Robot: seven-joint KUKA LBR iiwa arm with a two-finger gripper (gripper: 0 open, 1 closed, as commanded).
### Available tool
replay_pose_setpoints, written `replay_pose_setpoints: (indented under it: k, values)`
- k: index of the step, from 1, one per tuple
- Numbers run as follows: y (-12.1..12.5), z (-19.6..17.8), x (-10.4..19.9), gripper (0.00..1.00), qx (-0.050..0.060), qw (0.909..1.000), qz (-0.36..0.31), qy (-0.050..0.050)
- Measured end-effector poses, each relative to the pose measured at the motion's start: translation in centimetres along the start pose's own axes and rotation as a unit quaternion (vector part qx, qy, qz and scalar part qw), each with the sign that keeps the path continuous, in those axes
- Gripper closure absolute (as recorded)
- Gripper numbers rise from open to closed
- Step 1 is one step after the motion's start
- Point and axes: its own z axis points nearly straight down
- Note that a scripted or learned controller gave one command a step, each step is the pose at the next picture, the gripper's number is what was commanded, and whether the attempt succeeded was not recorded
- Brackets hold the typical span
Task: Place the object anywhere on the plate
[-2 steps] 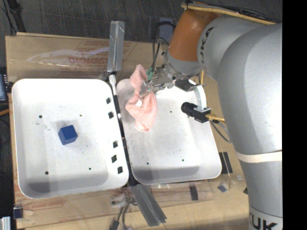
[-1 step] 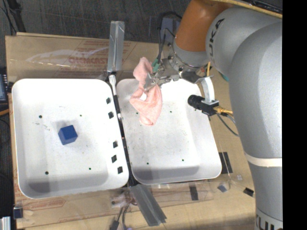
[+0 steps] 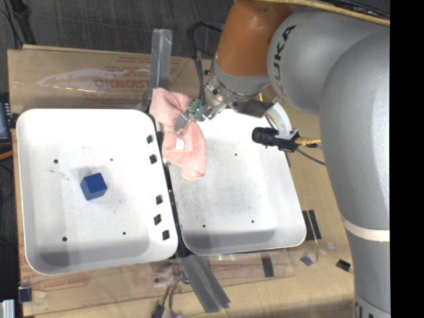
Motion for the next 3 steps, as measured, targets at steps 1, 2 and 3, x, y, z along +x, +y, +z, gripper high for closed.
replay_pose_setpoints:
  k: [1, 2, 3]
  values:
    - [3.7, -0.2, 4.6, 1.0, -0.002, 0.9793, -0.202, -0.002]
    - [6.4, 0.1, 8.9, 1.0, -0.001, 0.9186, -0.395, -0.003]
    - [6.4, 0.1, 8.9, 0.0, -0.001, 0.9187, -0.395, -0.003]
